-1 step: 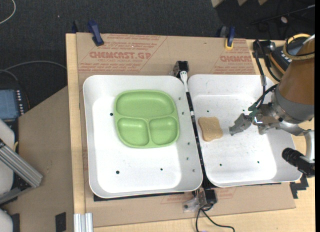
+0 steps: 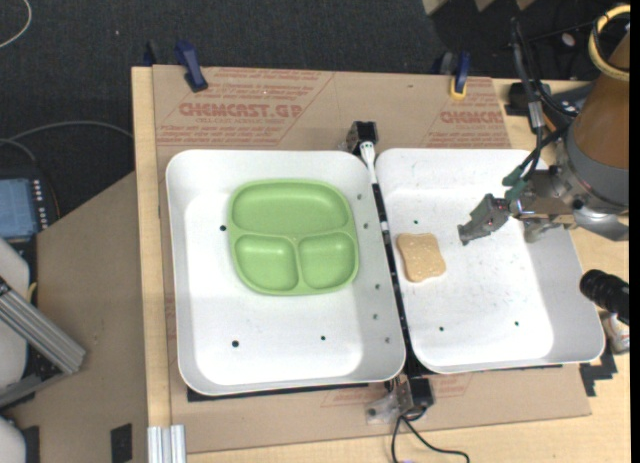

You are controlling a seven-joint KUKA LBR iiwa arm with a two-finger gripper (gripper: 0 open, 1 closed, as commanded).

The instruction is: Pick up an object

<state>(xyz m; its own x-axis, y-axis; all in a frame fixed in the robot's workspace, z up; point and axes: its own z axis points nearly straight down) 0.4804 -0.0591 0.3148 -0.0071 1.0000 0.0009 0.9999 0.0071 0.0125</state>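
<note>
- Bread-like tan slice (image 2: 421, 257), squarish with rounded corners, lies flat in the right-hand bin (image 2: 520, 341), close to that bin's left wall and just beside the seam where the two bins meet.
- Claw (image 2: 478, 226) hangs over the same bin, up and to the right of the slice in the camera view; the two are near but apart, with bare white floor between them.
- Whether the claw is open or closed I cannot tell: its tip reads as one dark grey wedge, and nothing is visibly caught in it.
- Slice's longer side runs roughly up and down the picture, slightly tilted, so its narrower span faces left-right.
- Arm (image 2: 600, 151) reaches in from the right, so the coming move looks like a short shift leftward and toward the near edge, then a descent onto the slice.
- Risk, as I judge it: the slice sits so close to the left wall that one side of the claw may crowd against the rim.
- Green divided tray (image 2: 294, 235) rests in the left-hand bin (image 2: 200, 321), well apart from the claw and a poorer target.
</note>
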